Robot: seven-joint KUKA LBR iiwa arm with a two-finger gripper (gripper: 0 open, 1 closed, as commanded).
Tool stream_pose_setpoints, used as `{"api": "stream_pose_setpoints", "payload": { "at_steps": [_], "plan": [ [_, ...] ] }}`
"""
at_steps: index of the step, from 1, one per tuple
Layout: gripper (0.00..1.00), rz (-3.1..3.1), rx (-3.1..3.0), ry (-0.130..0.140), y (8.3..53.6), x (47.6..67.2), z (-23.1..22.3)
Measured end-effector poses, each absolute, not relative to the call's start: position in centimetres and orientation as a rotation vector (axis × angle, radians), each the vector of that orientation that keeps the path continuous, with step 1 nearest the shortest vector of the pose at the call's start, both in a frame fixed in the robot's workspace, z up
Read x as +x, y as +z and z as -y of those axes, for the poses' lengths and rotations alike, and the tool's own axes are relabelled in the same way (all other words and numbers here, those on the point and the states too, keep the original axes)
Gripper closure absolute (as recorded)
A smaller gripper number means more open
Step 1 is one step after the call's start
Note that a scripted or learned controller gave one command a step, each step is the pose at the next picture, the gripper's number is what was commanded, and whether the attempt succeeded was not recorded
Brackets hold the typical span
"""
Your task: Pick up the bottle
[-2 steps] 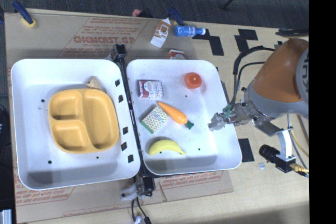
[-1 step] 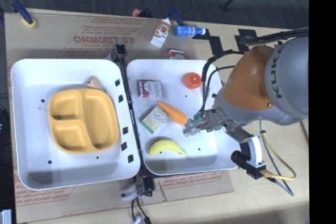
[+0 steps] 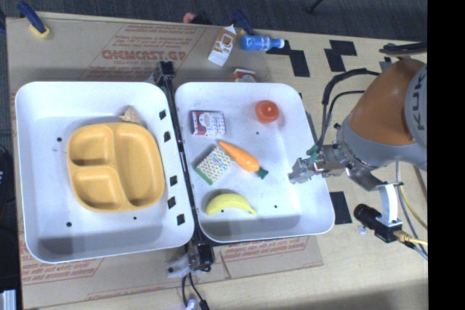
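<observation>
A small blue bottle (image 3: 259, 43) lies on its side on the bench beyond the far edge of the right bin (image 3: 317, 208), outside both bins. My gripper (image 3: 300, 173) hangs low over the right side of that bin, near its right wall, far from the bottle. Nothing shows in it. The closest items to it are a carrot (image 3: 240, 156) to its left and a banana (image 3: 229, 205) at the lower left.
The right bin also holds a red and white carton (image 3: 207, 123), a small red-orange round thing (image 3: 267, 110) and a green patterned packet (image 3: 213, 165). A yellow divided tray (image 3: 115, 165) sits in the left bin (image 3: 36, 112). A small carton (image 3: 222, 46) lies by the bottle.
</observation>
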State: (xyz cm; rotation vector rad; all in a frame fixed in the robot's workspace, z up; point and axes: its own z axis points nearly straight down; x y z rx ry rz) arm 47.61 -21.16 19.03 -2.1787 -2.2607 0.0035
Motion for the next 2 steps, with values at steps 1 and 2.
{"api": "stream_pose_setpoints", "payload": {
  "at_steps": [1, 2],
  "plan": [
    [1.0, 2.436, -1.977, 0.002, 18.4, 47.6, 14.1],
    [1.0, 2.619, -1.734, 0.002, 19.1, 47.6, 19.6]
  ]
}}
